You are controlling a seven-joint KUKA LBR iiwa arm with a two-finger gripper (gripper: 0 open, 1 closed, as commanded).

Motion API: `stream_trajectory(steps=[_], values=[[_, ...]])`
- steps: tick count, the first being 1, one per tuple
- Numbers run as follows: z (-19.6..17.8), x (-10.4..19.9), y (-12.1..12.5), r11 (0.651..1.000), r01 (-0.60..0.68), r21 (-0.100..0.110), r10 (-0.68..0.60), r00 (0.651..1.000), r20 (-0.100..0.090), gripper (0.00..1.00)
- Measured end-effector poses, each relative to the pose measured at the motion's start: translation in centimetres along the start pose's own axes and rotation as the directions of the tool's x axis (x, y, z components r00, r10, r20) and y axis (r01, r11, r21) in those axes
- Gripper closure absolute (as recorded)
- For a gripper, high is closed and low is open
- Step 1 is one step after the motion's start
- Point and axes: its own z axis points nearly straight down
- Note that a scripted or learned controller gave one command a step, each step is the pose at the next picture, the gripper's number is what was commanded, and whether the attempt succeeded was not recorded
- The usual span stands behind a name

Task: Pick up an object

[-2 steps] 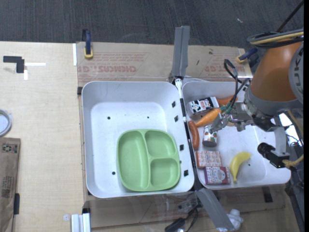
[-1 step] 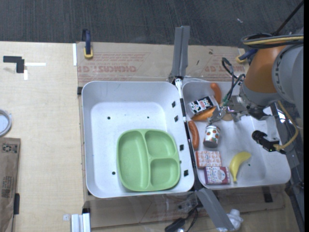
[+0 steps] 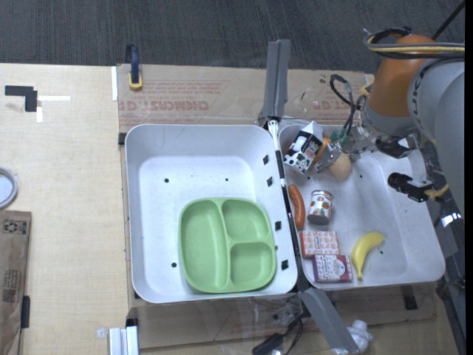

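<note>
My gripper is low in the back of the right bin, under the grey arm with the orange band. It sits between a black-and-white box on its left and a tan round object just below it, close to both. Further forward lie an orange sausage, a small can, a banana and two small red-and-white boxes. I cannot make out whether anything is gripped.
The left bin holds a green divided plate. A grey post rises behind the wall between the bins. Cables hang near the wrist. Tape roll lies at far left.
</note>
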Motion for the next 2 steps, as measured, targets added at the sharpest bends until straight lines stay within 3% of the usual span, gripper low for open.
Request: stream_trajectory(steps=[1,2], values=[[-1.1,-0.1,0.2,1.000,0.004,-0.005,-0.003,1.000,0.005,1.00],[-12.6,6.4,-3.6,0.999,-0.037,0.001,0.037,0.999,-0.001,1.00]])
